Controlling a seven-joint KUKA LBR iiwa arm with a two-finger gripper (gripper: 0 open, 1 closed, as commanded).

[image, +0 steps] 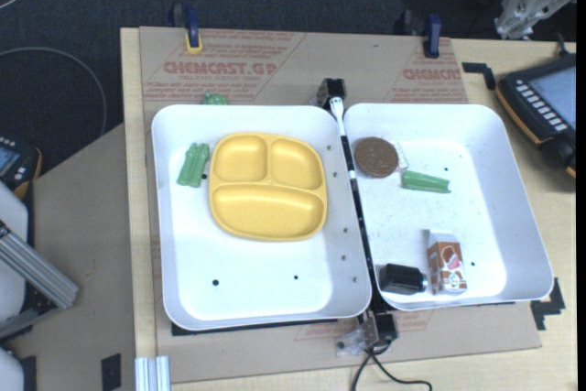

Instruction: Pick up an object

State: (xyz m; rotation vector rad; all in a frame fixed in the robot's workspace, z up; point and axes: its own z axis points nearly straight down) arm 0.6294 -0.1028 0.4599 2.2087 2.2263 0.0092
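The left bin [183, 261] holds a yellow divided plate [268, 186] with a green ridged piece [193, 165] just to its left. In the right bin [494, 197] a brown round disc [375, 157] lies at the back left. A flat green stick [426, 182] sits just to the right of the disc. A small brown and white carton [445, 263] lies near the front, and a small black block [402, 277] sits just left of it at the front wall.
A small green bit [215, 99] lies on the board behind the left bin. Blue clamps [191, 25] [432, 32] hold the board's back edge. A black and orange handset [549, 101] sits at the right, and a silvery metal part [528, 0] stands beyond it.
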